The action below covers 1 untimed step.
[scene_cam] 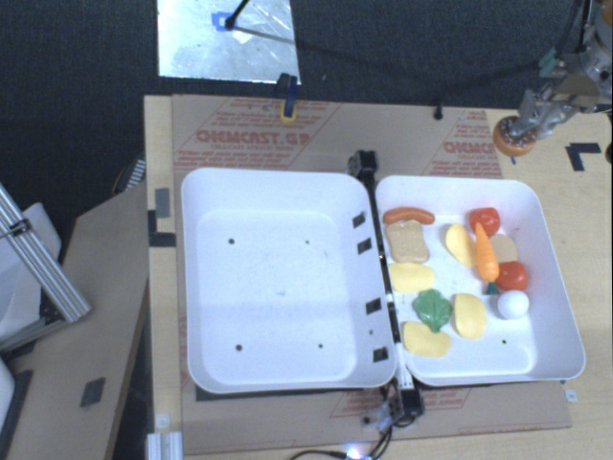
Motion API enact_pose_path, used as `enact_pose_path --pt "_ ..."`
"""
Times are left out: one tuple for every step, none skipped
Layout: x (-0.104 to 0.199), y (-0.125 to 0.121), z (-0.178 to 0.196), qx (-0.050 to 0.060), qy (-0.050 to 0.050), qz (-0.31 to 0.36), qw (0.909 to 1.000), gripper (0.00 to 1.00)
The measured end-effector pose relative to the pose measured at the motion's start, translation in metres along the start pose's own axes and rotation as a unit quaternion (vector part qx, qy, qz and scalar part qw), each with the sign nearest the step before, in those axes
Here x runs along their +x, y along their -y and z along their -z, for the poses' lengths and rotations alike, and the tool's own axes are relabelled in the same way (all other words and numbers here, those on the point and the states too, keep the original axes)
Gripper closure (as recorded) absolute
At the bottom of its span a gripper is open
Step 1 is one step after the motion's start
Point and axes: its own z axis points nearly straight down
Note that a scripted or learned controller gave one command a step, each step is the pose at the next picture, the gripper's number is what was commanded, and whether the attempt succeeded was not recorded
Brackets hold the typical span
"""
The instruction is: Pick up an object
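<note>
Located at the far right, over the bench past the far right corner of the right bin (557, 300): gripper (523, 130). Open or closed: cannot tell. Touching its tip: ring-shaped object (512, 142), tan-orange, outside both bins. Round in outline, so no long axis and no pointing direction to report. Whether clamped or merely in contact: cannot tell.

Printed in red on the brown sheet (326, 123) under the bins: "CHEMCAST GP", readable far of the left bin (199, 257). Repeated far of the right bin, partly hidden there.

Inside the right bin, from far to near:
- sausage (409, 216), long axis left to right, just far of a bread slice (409, 244);
- carrot (486, 251), long axis far to near, green end toward the near side;
- two red tomatoes (485, 220) (512, 275), one at each end of the carrot;
- white egg (513, 304), just near of the nearer tomato;
- green leafy piece (433, 308), between pale yellow pieces (412, 277) (469, 315) (425, 339).

At the far edge of the bench: blue and yellow clamp (286, 97). Beyond it, on the dark floor: silvery sheet (196, 36).
</note>
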Motion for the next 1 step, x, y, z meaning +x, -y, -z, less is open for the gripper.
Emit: enact_pose_path --pt "0.0854 -0.0124 -0.1273 0.012 -0.004 0.001 0.9999 1.0"
